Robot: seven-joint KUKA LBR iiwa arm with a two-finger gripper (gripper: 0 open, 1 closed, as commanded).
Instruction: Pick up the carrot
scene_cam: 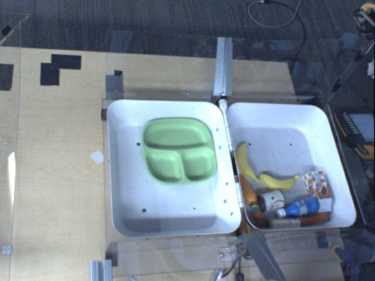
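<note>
Presently, layout: one camera view; two white bins side by side on the tabletop (58,157), parted by a metal strip.
Left bin (117,157): holds a green tray (179,149) with three compartments, lying flat, nothing in it.
Right bin (337,163): all the loose items are crowded into its near corner; the far half of the floor is bare.
Carrot (248,193): by my reading, the orange tapered piece lying flat along the right bin's left wall, touching or nearly touching that wall.
Neighbours: banana (258,174) curves just beside the carrot on its far side; can (272,201) sits just beside its near end.
Other items: bottle (302,208) lies on its side near the can; carton (318,186) is beyond it; a red stick (316,218) lies along the near wall.
Doubt: the red stick is also long and warm-coloured, so it could be mistaken for the carrot; too small to settle.
Pincer: cannot tell its opening or load from this frame.
Stage: judged not begun; the carrot rests in the bin, ungrasped.
Why awkward: the wall blocks one side of the carrot and the can and banana crowd the other.
Next move, judged: descend over the carrot's middle, fingers set across its width.
Risk: a finger landing on the wall or nudging the can.
</note>
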